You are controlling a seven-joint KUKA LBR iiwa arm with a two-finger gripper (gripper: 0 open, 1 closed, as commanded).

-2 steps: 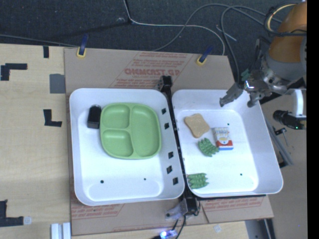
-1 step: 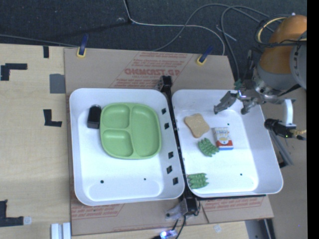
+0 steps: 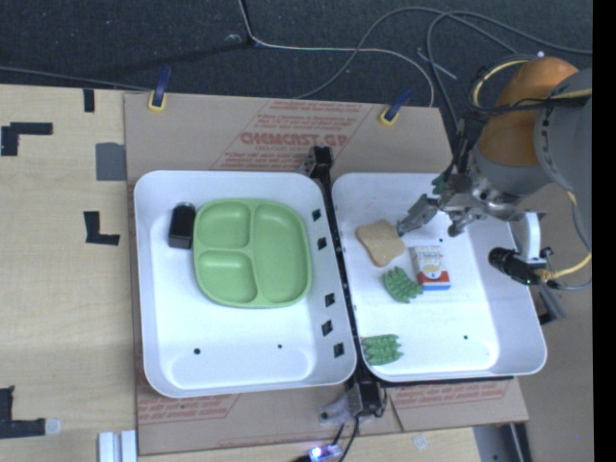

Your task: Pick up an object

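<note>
A tan, bread-shaped piece (image 3: pixel 380 242) lies near the middle of the right bin (image 3: pixel 500 340); just right of it a small boxy carton (image 3: pixel 430 266), below it a knobbly green lump (image 3: pixel 401 284); another green piece (image 3: pixel 381 349) sits at the lower left rim; the tool (image 3: pixel 441 217) hangs released above them, grasping nothing; the left bin (image 3: pixel 164 306) carries a glossy green divided plate (image 3: pixel 253 253) and a black block (image 3: pixel 181 226); brown cardboard (image 3: pixel 279 133) covers the pale wooden worktop (image 3: pixel 58 296).

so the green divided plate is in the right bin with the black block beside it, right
Not quite: the camera view shows the green divided plate in the left bin, not the right one. The black block is indeed beside it, at its left edge.
</note>
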